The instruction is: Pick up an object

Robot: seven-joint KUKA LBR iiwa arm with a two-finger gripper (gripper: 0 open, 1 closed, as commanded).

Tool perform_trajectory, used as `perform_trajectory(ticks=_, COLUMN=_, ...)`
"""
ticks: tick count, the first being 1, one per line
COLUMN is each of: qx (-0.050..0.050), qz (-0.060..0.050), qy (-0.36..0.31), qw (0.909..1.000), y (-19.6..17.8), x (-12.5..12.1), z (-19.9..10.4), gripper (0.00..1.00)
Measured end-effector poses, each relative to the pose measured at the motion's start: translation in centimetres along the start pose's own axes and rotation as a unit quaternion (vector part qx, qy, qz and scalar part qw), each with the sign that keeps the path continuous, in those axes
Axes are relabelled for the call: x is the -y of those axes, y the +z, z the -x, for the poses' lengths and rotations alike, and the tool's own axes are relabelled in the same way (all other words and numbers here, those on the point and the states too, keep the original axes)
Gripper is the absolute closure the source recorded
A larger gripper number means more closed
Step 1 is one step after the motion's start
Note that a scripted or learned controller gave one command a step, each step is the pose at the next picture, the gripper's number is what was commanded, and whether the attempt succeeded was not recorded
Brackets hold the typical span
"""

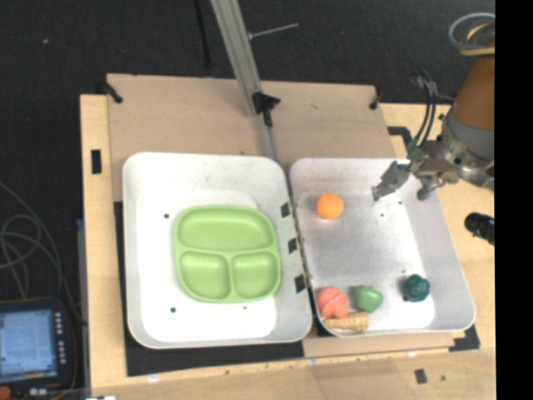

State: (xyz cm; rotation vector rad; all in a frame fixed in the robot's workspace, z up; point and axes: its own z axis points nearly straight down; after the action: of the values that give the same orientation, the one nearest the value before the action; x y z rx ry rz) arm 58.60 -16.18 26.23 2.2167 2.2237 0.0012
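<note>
Two white bins sit side by side. The left bin (150, 182) holds one green divided plate (226, 252) with three compartments. The right bin (433, 248) holds five small things: one orange ball (330, 206), one pink piece (332, 302), one light green piece (366, 297), one dark green piece (415, 287) and one pale tan piece (350, 322).

The gripper (405, 182) hangs over the right bin's upper right part, its two fingers (385, 183) spread apart with nothing between them. The ball lies just left of and slightly below the fingertips, apart from them. The other four pieces lie well below the fingers, along the bin's near edge.

The arm is cut off at the right. The tan piece is hard to make out, possibly a corn cob.
</note>
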Motion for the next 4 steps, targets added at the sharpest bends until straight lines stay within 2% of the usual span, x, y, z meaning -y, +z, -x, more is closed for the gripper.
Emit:
perform_trajectory(ticks=1, qx=0.000, qz=0.000, qy=0.000, qw=1.0000, y=0.0, x=0.0, z=0.0, gripper=0.00)
perform_trajectory(ticks=2, qx=0.000, qz=-0.002, qy=0.002, qw=1.0000, y=5.0, x=0.6, z=1.0, gripper=0.00)
perform_trajectory(ticks=4, qx=0.000, qz=-0.003, qy=0.003, qw=1.0000, y=15.3, x=-0.2, z=2.1, gripper=0.00)
